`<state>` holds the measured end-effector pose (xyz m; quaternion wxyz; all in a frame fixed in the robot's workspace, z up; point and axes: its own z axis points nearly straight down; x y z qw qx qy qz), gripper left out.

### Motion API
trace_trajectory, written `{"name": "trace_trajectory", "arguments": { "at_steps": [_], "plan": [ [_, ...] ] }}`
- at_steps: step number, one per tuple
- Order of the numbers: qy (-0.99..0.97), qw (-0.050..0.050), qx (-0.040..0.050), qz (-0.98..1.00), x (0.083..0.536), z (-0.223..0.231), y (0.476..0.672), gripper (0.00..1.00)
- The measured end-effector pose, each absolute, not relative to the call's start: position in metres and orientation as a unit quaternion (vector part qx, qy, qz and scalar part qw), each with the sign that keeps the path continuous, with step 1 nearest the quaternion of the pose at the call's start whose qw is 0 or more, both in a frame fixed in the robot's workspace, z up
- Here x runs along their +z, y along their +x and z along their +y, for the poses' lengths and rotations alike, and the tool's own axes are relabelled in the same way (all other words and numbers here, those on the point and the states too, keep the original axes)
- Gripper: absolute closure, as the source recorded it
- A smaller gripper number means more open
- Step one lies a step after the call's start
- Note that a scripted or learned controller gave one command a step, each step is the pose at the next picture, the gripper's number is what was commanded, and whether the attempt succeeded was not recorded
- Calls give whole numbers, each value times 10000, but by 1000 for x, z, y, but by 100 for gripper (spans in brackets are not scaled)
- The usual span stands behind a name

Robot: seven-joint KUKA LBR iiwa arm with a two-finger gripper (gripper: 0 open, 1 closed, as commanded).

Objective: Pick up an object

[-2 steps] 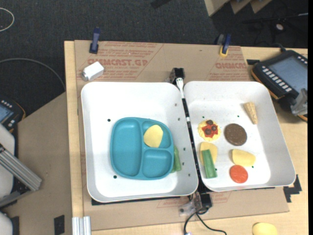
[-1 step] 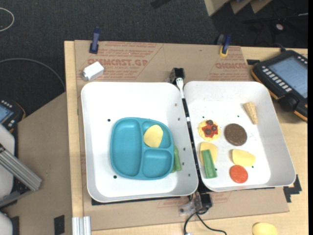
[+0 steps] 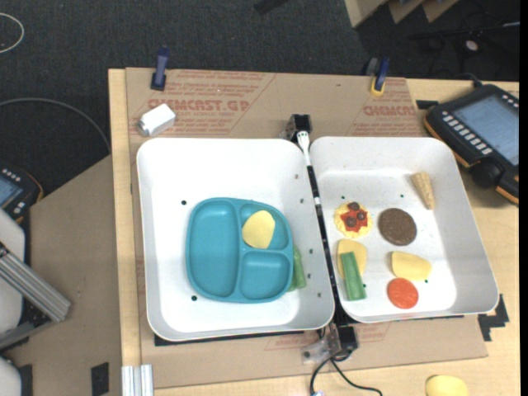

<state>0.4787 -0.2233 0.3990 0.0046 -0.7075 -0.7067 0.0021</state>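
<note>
In the left bin (image 3: 165,180) lies a teal divided plate (image 3: 223,254) with a yellow piece (image 3: 259,229) in its upper right compartment. A green item (image 3: 298,269) pokes out by the plate's right edge. The right bin (image 3: 445,167) holds toy food: a small pizza-like round with red dots (image 3: 354,217), a brown round cookie (image 3: 398,226), a tan cone-like piece (image 3: 424,190), a green stick (image 3: 352,274) on a yellow slice (image 3: 352,250), a yellow wedge (image 3: 410,265) and a red-orange disc (image 3: 403,293).
The bins rest on a cardboard sheet (image 3: 247,101) held by blue clamps (image 3: 160,68) at the back. A white block (image 3: 157,120) lies on the cardboard at back left. A black pendant (image 3: 483,130) sits at the right. Cables (image 3: 330,361) run at the front.
</note>
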Motion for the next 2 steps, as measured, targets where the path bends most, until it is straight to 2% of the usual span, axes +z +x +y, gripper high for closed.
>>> {"name": "trace_trajectory", "arguments": {
  "at_steps": [1, 2],
  "plan": [
    [-7042, -59, -41, -7100, 500, -154, 480, 100],
    [-7071, 50, 28, -7071, 389, -147, 479, 100]
  ]
}}
